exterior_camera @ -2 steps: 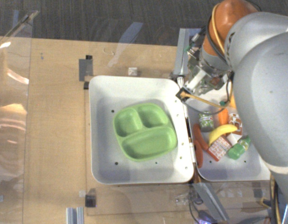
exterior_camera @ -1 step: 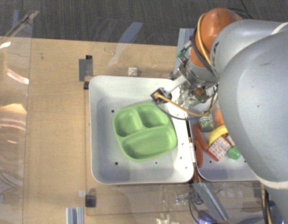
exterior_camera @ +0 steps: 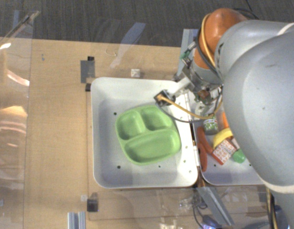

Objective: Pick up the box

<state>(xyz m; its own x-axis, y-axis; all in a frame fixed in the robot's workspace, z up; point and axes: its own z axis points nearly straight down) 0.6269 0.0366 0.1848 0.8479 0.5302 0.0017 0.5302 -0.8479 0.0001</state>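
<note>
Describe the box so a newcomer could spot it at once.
Start at the right-hand white bin, partly under the grey arm. The box lies among the clutter near its middle. It is small, red and white, with printing, wedged between a yellow item above and a green one beside it.

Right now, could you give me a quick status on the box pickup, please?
Arm over right bin. Box lying there among clutter, untouched. Green plate in left bin.

No legible text; print on red-white box (exterior_camera: 224,151) too blurred (small, part hidden).
</note>
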